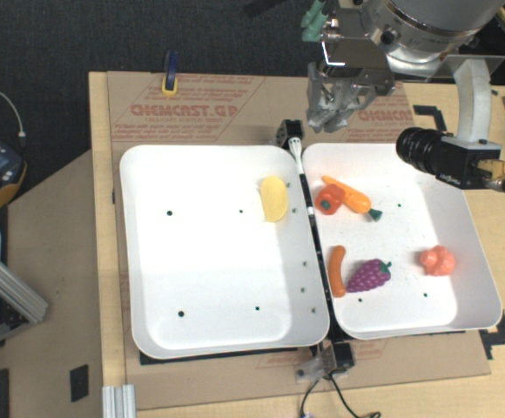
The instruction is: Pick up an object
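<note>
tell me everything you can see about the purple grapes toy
The grapes are a small purple bunch with a bumpy surface and a short dark green stem at the upper right end. They look like moulded plastic. They lie flat on the floor of the right bin, in its lower middle, long axis tilted up to the right. The left end touches or nearly touches the orange sausage. Nothing grips them.

arm: enters top right | claw point(329, 118): points down, holds nothing
</note>
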Motion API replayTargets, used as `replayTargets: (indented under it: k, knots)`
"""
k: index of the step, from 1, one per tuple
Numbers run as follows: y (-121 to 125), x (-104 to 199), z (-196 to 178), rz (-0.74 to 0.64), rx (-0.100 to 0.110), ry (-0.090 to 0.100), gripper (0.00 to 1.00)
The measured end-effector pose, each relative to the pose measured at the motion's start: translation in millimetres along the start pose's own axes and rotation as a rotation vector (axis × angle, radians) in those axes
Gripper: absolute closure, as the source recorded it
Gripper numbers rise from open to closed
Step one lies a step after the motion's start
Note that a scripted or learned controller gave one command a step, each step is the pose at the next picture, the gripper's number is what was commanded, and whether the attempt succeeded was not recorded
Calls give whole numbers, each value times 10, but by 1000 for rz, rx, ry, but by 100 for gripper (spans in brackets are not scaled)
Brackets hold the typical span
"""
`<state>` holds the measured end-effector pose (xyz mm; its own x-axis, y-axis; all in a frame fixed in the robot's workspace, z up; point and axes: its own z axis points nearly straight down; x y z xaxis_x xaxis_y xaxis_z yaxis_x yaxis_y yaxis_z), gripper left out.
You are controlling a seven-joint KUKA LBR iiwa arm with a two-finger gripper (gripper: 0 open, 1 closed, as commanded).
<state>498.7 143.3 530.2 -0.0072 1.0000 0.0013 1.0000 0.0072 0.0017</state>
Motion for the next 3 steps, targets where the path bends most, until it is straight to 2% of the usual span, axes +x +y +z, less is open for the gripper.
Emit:
replayTargets:
  k: [1,2,3]
  knots:
    - [631,257,1186,7,12,-5,100]
    - [697,842,757,1,-4,2,100]
    - [697,817,666,5,-3,1,100]
